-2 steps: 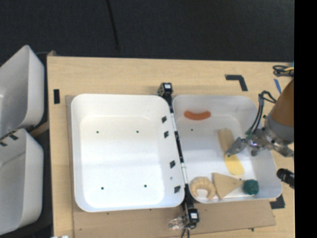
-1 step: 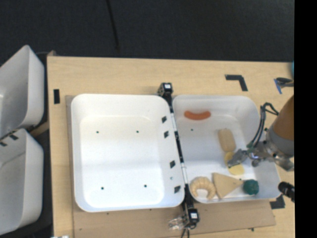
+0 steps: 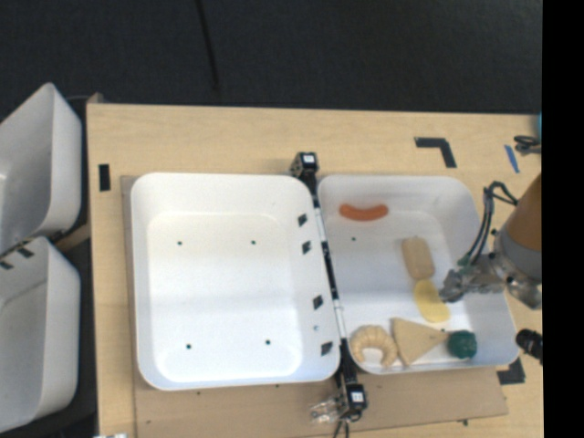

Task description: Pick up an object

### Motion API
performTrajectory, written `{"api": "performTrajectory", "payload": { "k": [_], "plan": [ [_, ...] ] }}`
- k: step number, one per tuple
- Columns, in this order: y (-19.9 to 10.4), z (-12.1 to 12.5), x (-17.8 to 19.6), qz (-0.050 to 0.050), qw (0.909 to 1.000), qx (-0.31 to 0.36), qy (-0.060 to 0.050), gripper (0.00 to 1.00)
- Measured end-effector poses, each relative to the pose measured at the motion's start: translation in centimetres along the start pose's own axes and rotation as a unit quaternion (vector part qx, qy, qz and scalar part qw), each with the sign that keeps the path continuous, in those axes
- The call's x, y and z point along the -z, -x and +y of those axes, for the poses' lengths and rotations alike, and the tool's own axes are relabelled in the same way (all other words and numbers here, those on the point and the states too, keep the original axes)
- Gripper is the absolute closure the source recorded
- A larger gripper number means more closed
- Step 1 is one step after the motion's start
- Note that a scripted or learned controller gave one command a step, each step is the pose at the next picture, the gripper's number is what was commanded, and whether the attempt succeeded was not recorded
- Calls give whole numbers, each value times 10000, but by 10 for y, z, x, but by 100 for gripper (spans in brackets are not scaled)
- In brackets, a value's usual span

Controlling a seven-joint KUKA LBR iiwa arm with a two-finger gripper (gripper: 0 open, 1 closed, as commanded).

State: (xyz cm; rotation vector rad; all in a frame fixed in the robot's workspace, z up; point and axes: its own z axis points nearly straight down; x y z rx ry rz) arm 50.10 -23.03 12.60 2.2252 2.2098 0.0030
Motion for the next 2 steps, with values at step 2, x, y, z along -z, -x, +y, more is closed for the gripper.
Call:
{"api": "performTrajectory", "payload": {
  "k": [2],
  "plan": [
    [-4,7,150,-22,10000,53,52,0]
  ]
}}
